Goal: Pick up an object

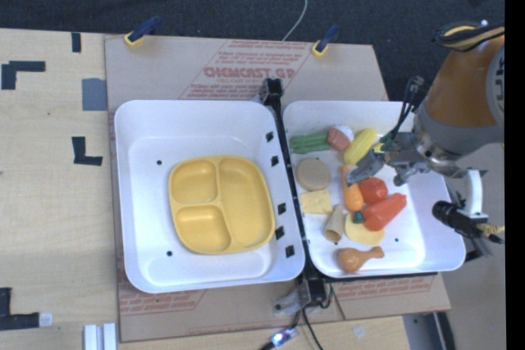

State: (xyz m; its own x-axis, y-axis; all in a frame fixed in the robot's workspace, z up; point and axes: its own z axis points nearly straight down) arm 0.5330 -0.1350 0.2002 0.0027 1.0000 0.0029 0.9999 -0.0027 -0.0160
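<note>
Bright even overhead light, soft faint shadows, mild glare on white bins, slightly soft focus

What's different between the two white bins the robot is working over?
The left bin holds a single yellow divided plate lying flat, while the right bin holds a crowded heap of toy food, such as a corn cob and a chicken drumstick. The gripper is over the right bin, not the left one. Both are shallow, white and sit side by side on cardboard.
</note>
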